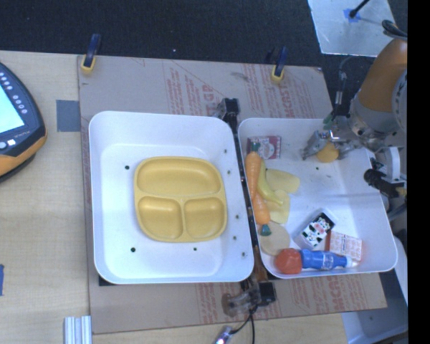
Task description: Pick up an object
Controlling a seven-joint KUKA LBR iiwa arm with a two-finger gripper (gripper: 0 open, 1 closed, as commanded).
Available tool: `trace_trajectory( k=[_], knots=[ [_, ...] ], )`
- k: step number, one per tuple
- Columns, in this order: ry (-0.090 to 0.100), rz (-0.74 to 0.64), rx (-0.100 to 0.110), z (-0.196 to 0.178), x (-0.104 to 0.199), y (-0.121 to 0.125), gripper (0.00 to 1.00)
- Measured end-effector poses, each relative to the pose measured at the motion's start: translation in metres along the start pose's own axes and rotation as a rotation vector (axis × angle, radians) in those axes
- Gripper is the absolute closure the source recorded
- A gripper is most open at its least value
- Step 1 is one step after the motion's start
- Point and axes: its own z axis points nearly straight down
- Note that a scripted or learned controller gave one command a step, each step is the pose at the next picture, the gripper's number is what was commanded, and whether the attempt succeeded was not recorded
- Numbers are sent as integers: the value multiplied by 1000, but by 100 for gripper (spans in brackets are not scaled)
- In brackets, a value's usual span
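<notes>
My gripper point(328, 146) is low over the far right corner of the right bin point(376, 213), open. Its grey fingers point(310, 149) stand spread to either side of a small yellow object point(328, 155) that lies on the bin floor. The fingers are not closed on it. Elsewhere in this bin lie an orange carrot point(254, 185), pale yellow-green pieces point(279, 188), a red-and-white packet point(265, 147), a black-and-white cow-patterned box point(317, 230), a blue tube with a red cap point(312, 261), and an orange-white packet point(346, 247).
The left bin point(107, 249) holds a yellow divided plate point(179, 197). A teach pendant point(3, 120) lies on the bench at the far left. Clamps point(90, 52) pin the cardboard sheet at the back. The arm's orange band point(383, 77) rises at the right.
</notes>
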Motion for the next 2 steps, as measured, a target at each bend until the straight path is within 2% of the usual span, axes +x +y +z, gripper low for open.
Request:
trace_trajectory(
  k=[1, 2],
  knots=[
    [0, -4, 1, -11, 0, 0, 100],
    [-1, -1, 2, 0, 51, 0, 100]
  ],
)
